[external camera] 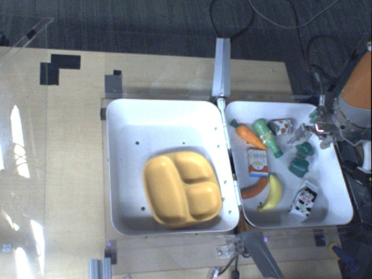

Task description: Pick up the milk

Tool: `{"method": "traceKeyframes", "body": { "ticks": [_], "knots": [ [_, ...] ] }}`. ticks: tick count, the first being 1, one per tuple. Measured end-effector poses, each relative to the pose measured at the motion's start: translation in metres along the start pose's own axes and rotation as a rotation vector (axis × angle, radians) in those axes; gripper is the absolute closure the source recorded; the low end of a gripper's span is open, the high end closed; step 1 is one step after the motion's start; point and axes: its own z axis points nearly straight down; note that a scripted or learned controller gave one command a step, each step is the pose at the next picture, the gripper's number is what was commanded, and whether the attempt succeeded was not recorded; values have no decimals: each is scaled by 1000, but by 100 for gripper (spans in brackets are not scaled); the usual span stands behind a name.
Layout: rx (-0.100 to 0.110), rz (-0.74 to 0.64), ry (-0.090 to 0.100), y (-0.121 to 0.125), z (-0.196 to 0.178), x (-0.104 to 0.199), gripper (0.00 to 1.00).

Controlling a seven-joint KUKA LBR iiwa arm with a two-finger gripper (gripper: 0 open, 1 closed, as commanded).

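One small milk carton [304,201], white, cow-patched

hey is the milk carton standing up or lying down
Lying down, it seems. The milk shows its cow-spotted side face-up on the right bin's floor, near the front corner.

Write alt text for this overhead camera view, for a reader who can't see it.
A grey robot gripper hovers over the right white bin, far from the cow-patterned milk carton lying near its front. A carrot, green bottle and banana lie nearby; the left bin holds a yellow divided tray.
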Motion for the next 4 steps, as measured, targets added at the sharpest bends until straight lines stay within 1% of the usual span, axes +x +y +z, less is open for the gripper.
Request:
{"method": "traceKeyframes", "body": {
  "ticks": [1, 2, 3, 4],
  "knots": [
    [-1, 127, 1, -51, 35, 3, 0],
    [-2, 77, 1, -84, 80, -13, 0],
    [-7, 74, 2, -81, 71, -12, 100],
    [-2, 53, 0, -92, -29, 65, 100]
  ]
}}
